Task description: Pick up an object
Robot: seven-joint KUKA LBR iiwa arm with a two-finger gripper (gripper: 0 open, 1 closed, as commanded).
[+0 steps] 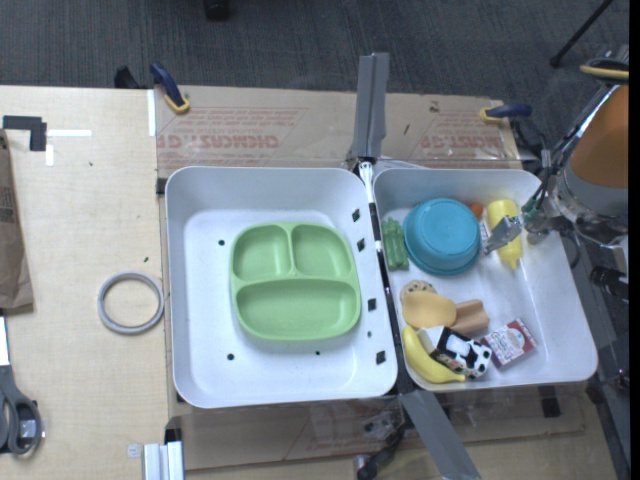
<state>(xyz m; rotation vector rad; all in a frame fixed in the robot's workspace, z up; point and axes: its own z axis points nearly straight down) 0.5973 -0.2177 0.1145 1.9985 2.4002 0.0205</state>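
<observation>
The right bin holds several objects. A blue bowl lies at its back, with a green item along its left side. A yellow object lies just right of the bowl. My gripper reaches in from the right and hangs over the middle of this yellow object, covering part of it. Toward the front lie a tan cookie-like piece, a brown block, a banana, a black-and-white toy and a red packet.
The left bin holds a green divided plate. A grey divider post stands between the bins at the back. On the bench to the left lie a tape ring and scissors. The arm's orange band is at the right edge.
</observation>
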